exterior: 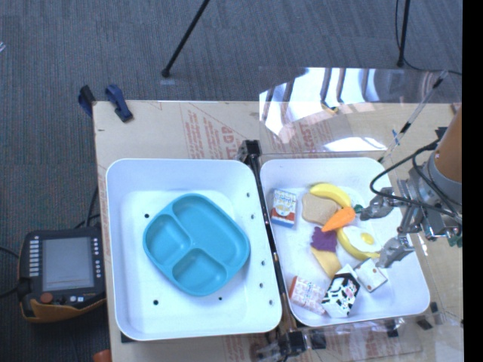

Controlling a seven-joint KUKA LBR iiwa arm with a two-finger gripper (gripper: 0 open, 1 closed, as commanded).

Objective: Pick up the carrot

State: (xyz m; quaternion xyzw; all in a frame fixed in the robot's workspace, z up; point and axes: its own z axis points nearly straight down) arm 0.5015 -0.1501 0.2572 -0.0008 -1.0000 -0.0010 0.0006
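Carrot (339, 218) lies ungrasped beside the spread, unladen hand (383, 232); carton print unreadable.

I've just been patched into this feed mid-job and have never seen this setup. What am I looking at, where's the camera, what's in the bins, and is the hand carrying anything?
One fixed camera looks down at a slant on a bench with two shallow white bins. The grey arm reaches in from the right; its two-finger hand hovers over the right bin, fingers spread, with nothing between them. The left bin holds a blue divided plate. The right bin holds toy food: the carrot you are after, lying on a slice of bread just left of the hand, a banana, a fried egg, a purple piece, a cow-patterned carton and small boxes. The carrot is not yet picked up.
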